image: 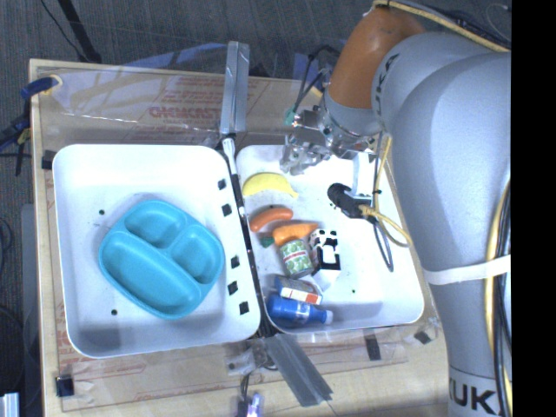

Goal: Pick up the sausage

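Note:
The sausage (270, 218), a short reddish-brown link, lies in the right bin (391, 285) near its left wall, just in front of a yellow banana (268, 185) and touching an orange carrot (296, 230). My gripper (301, 158) hangs over the bin's back left corner, behind the banana and apart from the sausage. Nothing shows in its grasp.
A green can (295, 255), a black-and-white block (327, 249), a small red-and-white box (300, 294) and a blue bottle (296, 311) crowd the right bin's front left. A blue divided plate (162, 256) sits in the left bin (78, 181). The arm covers the right side.

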{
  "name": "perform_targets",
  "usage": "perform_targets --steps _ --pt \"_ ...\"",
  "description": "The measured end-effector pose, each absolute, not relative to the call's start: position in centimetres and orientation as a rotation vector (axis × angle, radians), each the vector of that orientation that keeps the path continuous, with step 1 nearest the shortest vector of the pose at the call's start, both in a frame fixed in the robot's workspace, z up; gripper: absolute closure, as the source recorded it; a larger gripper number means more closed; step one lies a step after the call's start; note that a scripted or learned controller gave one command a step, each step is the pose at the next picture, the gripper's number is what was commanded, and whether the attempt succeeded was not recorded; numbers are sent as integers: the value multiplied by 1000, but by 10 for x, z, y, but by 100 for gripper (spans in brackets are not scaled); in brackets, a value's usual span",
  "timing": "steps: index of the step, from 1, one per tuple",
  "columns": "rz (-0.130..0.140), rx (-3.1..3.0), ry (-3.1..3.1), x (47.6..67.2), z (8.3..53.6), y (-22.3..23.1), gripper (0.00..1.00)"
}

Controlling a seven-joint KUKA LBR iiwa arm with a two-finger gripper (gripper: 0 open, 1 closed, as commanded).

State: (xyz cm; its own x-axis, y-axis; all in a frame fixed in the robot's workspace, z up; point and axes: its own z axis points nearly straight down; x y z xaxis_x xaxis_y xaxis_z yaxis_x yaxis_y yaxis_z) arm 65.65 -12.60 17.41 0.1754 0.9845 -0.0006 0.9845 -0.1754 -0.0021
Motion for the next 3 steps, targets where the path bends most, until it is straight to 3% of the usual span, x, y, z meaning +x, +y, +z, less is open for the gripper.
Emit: perform_targets --steps 2,3 --pt "1 -2793 -1437 657 195 -171 100" --pt "6 -2802 -1412 656 200 -156 100"
